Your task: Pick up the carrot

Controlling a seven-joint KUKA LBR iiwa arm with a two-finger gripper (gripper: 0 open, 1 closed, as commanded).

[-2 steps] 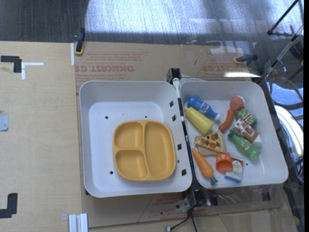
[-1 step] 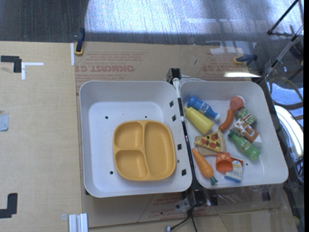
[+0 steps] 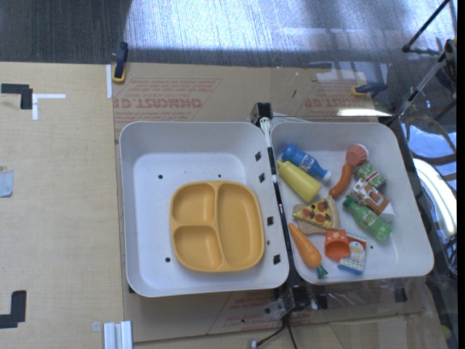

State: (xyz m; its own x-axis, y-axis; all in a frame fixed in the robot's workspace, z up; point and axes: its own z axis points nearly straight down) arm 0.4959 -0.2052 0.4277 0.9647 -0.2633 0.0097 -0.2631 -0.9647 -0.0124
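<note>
Along the near-left side of the right bin (image 3: 407, 195): carrot (image 3: 306, 247), lying slantwise, green tip toward the front wall. Just beside it, pizza slice (image 3: 317, 214) above, orange cup (image 3: 336, 246) to its right, both almost touching. Left bin (image 3: 145, 195) with 1 yellow 3-part plate (image 3: 216, 225). Tool state: cannot tell. Likely trouble: crowding by those 2 neighbours and the wall, so a nudged cup or a slipped grasp.

The divided plate (image 3: 217, 225) lies in the left bin (image 3: 138, 195); the carrot (image 3: 306, 247) lies in the right bin (image 3: 407, 217) (near its front-left corner), just before the pizza slice (image 3: 317, 214).
</note>
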